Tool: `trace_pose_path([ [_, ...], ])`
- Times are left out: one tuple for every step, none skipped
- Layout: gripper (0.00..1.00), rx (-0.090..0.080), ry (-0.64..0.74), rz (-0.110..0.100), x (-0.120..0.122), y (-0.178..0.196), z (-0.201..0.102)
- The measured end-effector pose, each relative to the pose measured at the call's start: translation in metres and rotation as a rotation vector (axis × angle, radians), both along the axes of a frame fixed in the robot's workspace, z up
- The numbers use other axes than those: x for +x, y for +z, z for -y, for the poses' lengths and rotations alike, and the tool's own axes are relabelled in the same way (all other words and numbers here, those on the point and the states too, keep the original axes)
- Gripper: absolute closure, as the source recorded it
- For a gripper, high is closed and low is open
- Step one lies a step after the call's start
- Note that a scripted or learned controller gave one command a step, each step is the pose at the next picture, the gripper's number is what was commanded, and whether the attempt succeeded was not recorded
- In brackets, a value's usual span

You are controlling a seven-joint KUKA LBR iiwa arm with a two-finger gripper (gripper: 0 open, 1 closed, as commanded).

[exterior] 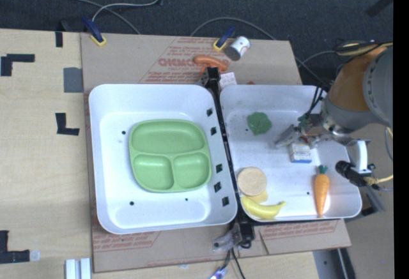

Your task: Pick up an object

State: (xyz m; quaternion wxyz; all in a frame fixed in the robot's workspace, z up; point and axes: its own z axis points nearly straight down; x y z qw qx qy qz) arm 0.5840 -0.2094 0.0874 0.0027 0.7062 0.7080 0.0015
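Red, unreadable print marks the cardboard [185, 62]; whether the tool [289, 135] is open, I cannot tell.

A green divided plate [170, 154] lies in the left bin [105, 105].

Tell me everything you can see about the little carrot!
The carrot is a small orange toy that looks like smooth plastic, with a green leafy tuft at its top end. It lies flat on the floor of the right bin, near the bin's right wall and front edge, tuft pointing toward the back and tip toward the front. Nothing else touches it; the banana lies apart, to its left.
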Motion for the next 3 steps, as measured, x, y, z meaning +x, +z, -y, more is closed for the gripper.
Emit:
trace_pose_path([
  [1.0,-0.003,0.001,0.002,0.0,0.01,0.001],
  [1.0,0.003,0.0,-0.007,-0.003,0.047,-0.074],
  [1.0,0.003,0.0,-0.007,-0.003,0.097,-0.144],
])
